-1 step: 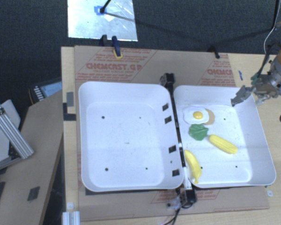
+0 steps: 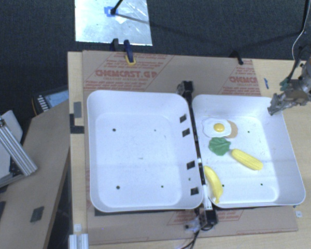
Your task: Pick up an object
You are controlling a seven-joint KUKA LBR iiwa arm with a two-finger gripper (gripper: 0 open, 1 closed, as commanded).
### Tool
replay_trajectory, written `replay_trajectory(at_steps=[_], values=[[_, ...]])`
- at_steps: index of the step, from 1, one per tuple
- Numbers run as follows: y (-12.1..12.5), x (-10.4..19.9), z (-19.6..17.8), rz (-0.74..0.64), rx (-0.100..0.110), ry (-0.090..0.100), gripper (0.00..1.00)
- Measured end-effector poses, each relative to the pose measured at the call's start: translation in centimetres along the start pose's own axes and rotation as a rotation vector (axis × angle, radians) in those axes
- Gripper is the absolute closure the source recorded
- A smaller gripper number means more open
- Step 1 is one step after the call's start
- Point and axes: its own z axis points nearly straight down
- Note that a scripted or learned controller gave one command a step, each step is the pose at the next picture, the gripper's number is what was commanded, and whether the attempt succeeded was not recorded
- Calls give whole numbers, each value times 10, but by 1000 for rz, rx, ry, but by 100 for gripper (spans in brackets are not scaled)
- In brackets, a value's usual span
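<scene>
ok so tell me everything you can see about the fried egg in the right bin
The fried egg is a flat toy, plastic by the look, with a wavy-edged white and a round yellow yolk at its middle. It lies flat on the floor of the right bin, in the upper left part near the divider. A tan disc peeks out beside its right edge, and a green leafy piece lies just below, close to or touching it. The gripper is well away, at the bin's upper right rim.

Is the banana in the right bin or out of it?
In. The banana lies inside the right bin, against its left wall near the front corner.
</scene>
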Motion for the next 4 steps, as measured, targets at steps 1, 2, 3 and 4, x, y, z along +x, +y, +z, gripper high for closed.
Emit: replay_trajectory(at_steps=[1,2,3,4], values=[[57,79,-109,-7,-12,1,100],[55,165,-177,-8,-6,4,100],[39,254,-187,-7,2,5,100],[-44,322,-216,-6,1,6,100]])
